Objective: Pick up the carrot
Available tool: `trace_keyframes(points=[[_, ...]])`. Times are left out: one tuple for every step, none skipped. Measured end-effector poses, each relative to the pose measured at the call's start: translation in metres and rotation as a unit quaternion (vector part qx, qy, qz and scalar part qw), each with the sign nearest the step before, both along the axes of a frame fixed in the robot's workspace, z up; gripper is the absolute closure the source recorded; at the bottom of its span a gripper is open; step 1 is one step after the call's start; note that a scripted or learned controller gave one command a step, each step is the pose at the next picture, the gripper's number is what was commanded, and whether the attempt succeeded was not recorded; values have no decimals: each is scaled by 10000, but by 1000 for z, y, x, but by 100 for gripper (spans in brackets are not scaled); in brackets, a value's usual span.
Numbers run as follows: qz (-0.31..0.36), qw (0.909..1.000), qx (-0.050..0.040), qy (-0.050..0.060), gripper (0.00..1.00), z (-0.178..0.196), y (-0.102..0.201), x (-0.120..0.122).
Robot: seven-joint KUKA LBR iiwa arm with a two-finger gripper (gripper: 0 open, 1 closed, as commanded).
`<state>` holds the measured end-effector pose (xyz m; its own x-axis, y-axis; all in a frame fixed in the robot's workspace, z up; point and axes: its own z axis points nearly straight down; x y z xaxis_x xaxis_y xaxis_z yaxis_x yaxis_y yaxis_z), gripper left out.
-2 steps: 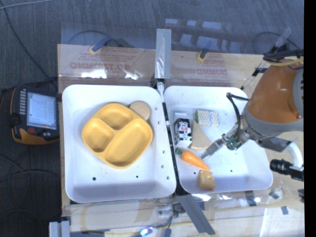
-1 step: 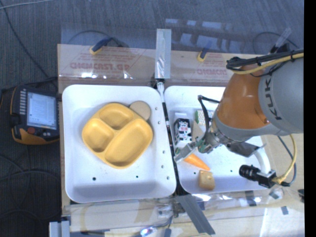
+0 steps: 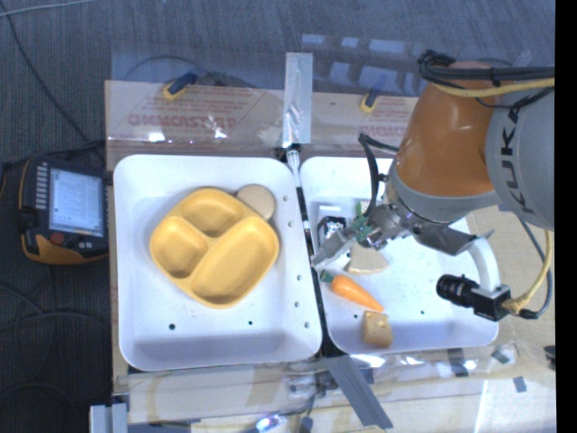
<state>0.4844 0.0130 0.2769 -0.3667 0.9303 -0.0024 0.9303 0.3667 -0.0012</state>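
**A:** Camera view, where's the carrot?

**B:** Tapered orange carrot with a green top lies flat on the floor of the right-hand shallow white plastic bin, in its near-left part. The green end points left. The tip points right and a bit nearer.

**A:** Claw?

**B:** Metal two-finger claw sits low in the same bin, close to its left wall and just far of the carrot's green end. Released or clenched: can't tell from this angle. Touching the carrot or not: can't tell either. The carrot rests on the bin floor, not lifted.

**A:** Arm?

**B:** Grey arm with an orange band comes in from the right, over the far half of that bin.

**A:** Anything else nearby?

**B:** Pale flat wedge just far of the carrot, partly under the claw. Tan chunky block just near of the carrot's tip.

**A:** Left side?

**B:** Left-hand shallow white plastic bin holds a yellow three-compartment plastic plate mid-bin. A round tan disc touches its far-right rim. Left of that bin there's a handheld pendant with a lit screen.
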Motion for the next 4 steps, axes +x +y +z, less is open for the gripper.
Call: trace_keyframes(points=[[-69,10000,0,16,0,-62,-54,-1],[-114,9999,2,18,0,-94,-52,-1],[-394,9992,16,14,0,-94,-45,-1],[515,9987,17,-42,0,-187,-113,2]])
